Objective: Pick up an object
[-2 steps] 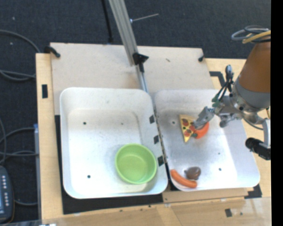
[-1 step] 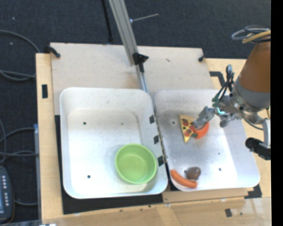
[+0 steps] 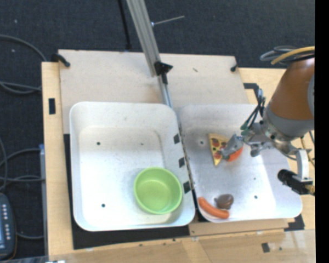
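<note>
My feed is evenly lit from overhead, fairly bright, with the 2 white bins (image 3: pixel 126 119) close to washed out but showing no hard glare. Shadows are soft and short; I see a faint one inside the green bowl (image 3: pixel 158 189). The dark floor (image 3: pixel 33 15) loses detail. Everything looks slightly soft and grainy, and small toys near the claw (image 3: pixel 232 149) blur together.

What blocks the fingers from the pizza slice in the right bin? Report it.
Nothing visible does. The gripper is already at the pizza slice, beside a small orange piece. The hot dog and brown lump lie apart, near the right bin's front edge.
</note>
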Action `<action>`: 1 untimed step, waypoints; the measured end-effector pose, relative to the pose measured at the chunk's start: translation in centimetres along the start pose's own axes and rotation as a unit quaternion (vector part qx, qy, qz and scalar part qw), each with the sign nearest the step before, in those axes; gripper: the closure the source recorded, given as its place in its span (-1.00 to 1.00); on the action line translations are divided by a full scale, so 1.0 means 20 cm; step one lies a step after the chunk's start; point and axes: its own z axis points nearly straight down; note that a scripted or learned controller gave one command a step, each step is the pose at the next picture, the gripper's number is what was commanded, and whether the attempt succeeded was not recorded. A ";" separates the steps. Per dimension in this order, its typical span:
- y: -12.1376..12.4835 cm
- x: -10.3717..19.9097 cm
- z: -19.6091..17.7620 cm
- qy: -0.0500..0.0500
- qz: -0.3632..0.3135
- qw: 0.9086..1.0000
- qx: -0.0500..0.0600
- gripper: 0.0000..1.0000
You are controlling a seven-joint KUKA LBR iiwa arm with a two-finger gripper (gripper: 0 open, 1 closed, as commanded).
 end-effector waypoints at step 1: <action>-0.01 0.01 0.21 0.000 0.000 1.000 0.000 -1.00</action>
